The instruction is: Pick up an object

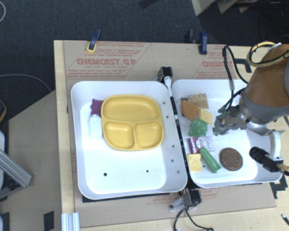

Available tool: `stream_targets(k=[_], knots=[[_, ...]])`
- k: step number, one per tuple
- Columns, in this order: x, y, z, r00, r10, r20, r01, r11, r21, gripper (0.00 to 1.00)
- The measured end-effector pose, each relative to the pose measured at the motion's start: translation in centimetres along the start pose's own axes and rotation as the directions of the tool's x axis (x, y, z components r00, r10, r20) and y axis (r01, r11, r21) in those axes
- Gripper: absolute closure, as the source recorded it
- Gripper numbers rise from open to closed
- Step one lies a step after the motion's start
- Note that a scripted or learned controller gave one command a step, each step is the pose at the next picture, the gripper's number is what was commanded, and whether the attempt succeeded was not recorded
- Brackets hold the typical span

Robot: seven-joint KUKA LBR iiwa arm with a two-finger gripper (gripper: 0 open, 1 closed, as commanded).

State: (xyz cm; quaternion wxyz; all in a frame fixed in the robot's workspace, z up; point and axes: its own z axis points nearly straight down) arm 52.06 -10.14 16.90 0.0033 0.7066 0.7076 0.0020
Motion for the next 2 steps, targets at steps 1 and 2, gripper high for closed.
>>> stream_targets(k=[1, 2], knots=[[0.0, 0.2, -5.4, 1.000, 0.000, 0.000, 0.000, 1.000, -0.001, 1.00], [4.0, 5.1, -5.9, 1.000, -0.004, -0.001, 0.004, 1.000, 0.001, 1.00]])
